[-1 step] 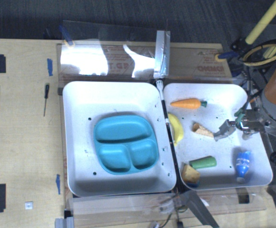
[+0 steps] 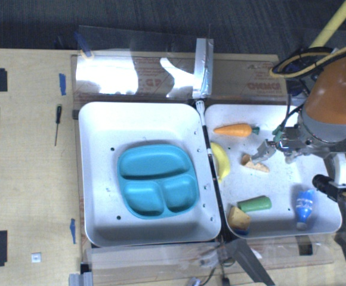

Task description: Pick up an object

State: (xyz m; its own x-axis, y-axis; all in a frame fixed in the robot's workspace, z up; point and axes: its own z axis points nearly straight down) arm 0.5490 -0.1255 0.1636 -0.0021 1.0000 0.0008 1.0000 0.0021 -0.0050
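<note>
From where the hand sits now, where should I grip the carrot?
Grip the carrot across its thick orange middle, coming straight down. It lies flat, lengthwise left to right in the right bin, with open floor on both long sides for the fingers.

Grey arm with an orange band, black and yellow cables, metallic pincer.

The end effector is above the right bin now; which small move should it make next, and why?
Probably lower straight down onto the small tan piece. The end effector hovers right at its upper edge, holding nothing visible, while the carrot and the green object lie farther away in the right bin.
</note>
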